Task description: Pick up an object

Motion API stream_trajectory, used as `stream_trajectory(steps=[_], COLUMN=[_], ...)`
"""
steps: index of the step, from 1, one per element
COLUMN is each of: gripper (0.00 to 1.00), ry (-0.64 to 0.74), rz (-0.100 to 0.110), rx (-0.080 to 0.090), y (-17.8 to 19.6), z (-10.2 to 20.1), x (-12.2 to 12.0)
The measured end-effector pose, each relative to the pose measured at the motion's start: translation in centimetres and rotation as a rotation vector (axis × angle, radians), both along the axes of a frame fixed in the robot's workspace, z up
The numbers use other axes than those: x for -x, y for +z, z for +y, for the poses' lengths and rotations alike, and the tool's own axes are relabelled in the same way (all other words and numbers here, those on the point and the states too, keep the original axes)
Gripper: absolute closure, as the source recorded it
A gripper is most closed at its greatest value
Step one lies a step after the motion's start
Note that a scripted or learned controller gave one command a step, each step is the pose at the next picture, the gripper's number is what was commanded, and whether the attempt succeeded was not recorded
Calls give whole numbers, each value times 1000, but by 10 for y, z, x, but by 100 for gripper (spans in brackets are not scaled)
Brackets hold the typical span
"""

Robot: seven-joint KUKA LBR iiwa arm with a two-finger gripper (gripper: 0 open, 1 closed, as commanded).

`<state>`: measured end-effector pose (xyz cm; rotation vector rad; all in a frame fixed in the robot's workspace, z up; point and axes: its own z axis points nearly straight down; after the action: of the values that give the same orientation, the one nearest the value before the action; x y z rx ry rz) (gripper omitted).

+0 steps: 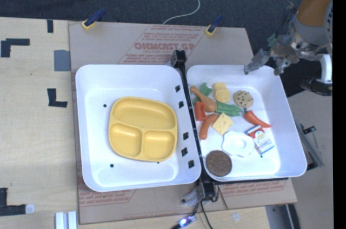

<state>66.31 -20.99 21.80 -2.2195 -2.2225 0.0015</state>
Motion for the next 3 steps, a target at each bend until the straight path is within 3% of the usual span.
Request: stream_trajectory(steps=[2, 3], gripper=[0, 0], ry=[3, 1], rz=[5, -14], rx=[-1, 2], y=[-107, -128], z=[10, 11], x=[-5, -10])
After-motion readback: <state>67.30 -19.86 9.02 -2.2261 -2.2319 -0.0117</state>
